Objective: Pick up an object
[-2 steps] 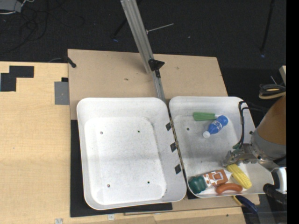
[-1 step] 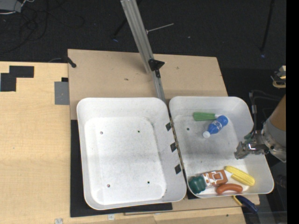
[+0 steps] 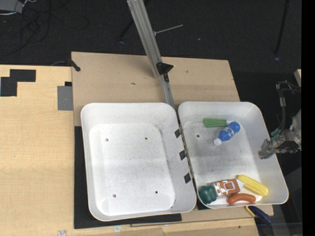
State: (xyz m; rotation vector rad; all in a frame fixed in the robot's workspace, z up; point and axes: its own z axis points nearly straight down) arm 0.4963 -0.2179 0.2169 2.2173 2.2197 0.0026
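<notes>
**Presently: jaws seen at the right bin's outer rim**

Just outside the right bin (image 3: 224,156), against the middle of its right-hand rim, the jaws are seen at the end of the arm. They appear small and dim, so it cannot be told whether they are spread or pressed together. Nothing is seen held between them.

The objects to be picked are all found inside the right bin. Near its far wall a green block (image 3: 215,123) is laid flat, and a blue bottle (image 3: 227,132) is tilted just beside it, its white cap pointed towards the bin's middle. Along the near wall four things are grouped closely: a dark green round item (image 3: 207,193) in the near left corner, an orange and white packet (image 3: 227,187) next to it, an orange sausage-shaped piece (image 3: 241,198) against the rim, and a yellow corn cob (image 3: 252,185) towards the near right corner.

The left bin (image 3: 86,117) is set touching the right bin's left side. Both are carried by the bench (image 3: 197,77), and a metal rail (image 3: 145,33) is seen slanting away beyond the right bin's far left corner.
</notes>
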